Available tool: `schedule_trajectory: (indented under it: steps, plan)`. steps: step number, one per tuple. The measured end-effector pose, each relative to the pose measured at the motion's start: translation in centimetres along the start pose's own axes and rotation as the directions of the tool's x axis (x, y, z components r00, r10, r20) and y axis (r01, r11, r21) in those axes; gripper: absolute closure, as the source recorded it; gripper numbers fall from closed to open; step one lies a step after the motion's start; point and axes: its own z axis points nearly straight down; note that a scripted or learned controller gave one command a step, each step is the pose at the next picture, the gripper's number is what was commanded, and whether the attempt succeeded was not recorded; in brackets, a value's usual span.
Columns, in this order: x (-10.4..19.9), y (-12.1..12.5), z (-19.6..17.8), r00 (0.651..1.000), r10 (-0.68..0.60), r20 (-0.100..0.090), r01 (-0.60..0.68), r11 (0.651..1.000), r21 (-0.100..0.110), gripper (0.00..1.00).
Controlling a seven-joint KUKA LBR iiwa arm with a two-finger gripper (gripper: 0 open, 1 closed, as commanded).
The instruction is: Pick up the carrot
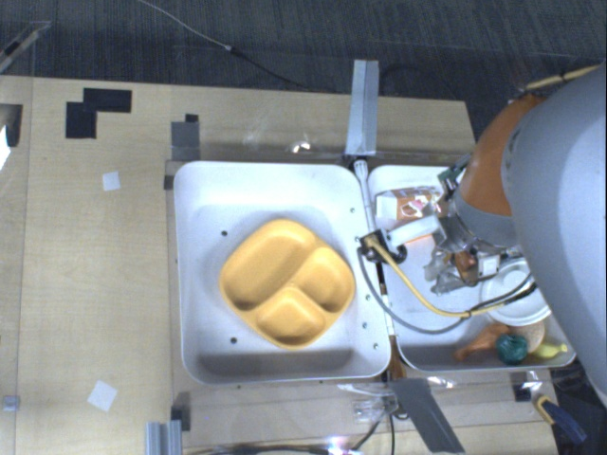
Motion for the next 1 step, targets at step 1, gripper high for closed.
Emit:
schedule_trajectory:
  steps: [1]
  plan:
    - [-5.35, 7.57, 8.14, 0.999, -0.043, 0.006, 0.043, 0.999, -0.001, 0.00]
